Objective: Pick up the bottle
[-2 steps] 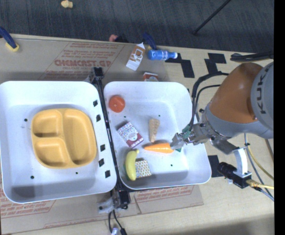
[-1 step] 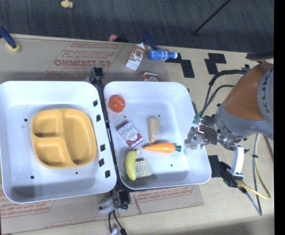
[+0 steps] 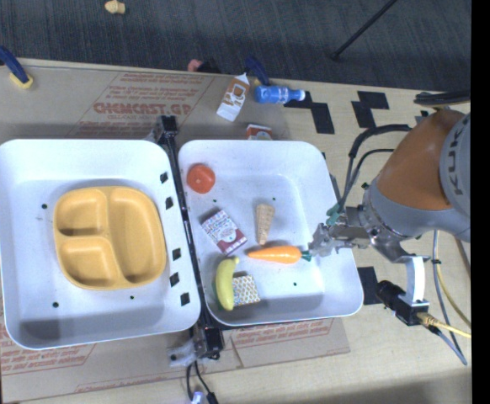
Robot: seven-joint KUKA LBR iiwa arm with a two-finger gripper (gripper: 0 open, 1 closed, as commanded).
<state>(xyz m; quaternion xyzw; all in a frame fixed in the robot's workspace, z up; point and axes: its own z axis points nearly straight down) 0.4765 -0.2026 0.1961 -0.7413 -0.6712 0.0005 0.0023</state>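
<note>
A white left bin (image 3: 9, 167) is seen at 9 o'clock on the counter (image 3: 371, 369). A yellow plate (image 3: 110, 236) with three parts is laid in the middle of it.

Next to it, a right bin (image 3: 295, 175) is seen. A red ball (image 3: 200, 178) is placed at 11 o'clock in this bin. A little box (image 3: 223, 231) is laid near the middle. A banana (image 3: 226, 283) is laid at 7 o'clock. A cone (image 3: 264, 220) is set in the middle, and a carrot (image 3: 274, 255) is laid just under it.

Outside the bins, at 12 o'clock from the right bin, a small carton (image 3: 233, 98) is seen on the counter. The blue bottle (image 3: 274, 95) is laid on its side just beside the carton, with its cap pointed to 3 o'clock.

The end effector (image 3: 321, 244) is held low at 4 o'clock in the right bin, right at the green tip of the carrot. It cannot be told whether it is open or closed. It is well apart from the bottle, so nothing is picked up yet.

The bottle is judged to be small, light and hard. It is round and smooth, so it could be rolled away or slipped out. It should be taken across the middle of its body, not by the cap.
</note>
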